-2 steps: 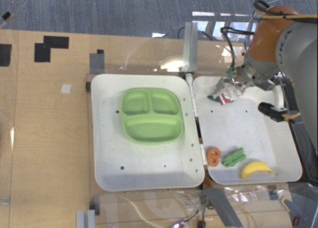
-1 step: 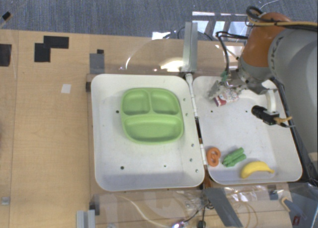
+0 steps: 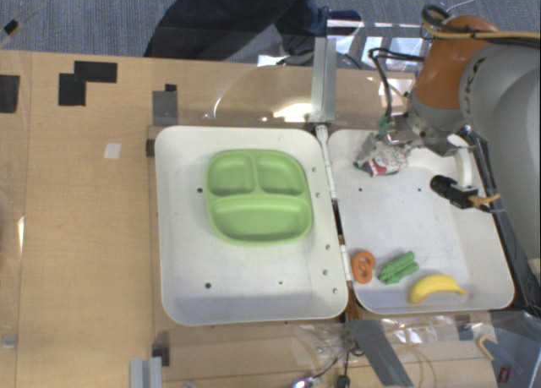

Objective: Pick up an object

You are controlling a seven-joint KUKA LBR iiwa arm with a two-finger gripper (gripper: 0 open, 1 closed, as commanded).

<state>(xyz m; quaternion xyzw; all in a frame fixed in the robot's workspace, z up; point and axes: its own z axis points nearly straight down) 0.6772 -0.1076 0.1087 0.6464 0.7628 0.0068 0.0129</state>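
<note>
At the near edge of the right bin (image 3: 423, 226) lie a yellow banana (image 3: 436, 288), a green toy vegetable (image 3: 397, 267) just beside it, and an orange round piece (image 3: 363, 266) against the bin's left wall. All three are well apart from the arm. In the left bin (image 3: 186, 276) a green divided plate (image 3: 258, 196) lies flat. At the far end of the right bin is a crumpled packet (image 3: 382, 161), silvery with red, which looks to be the object in hand. The tool (image 3: 395, 134) hangs right at its far edge. I cannot tell whether the tool is open or closed, nor whether it grips the packet. To do this step well, centre the tool over the packet's bulk, not its thin edge. Close firmly and lift straight up, since a crinkled wrapper may slip out.
</note>
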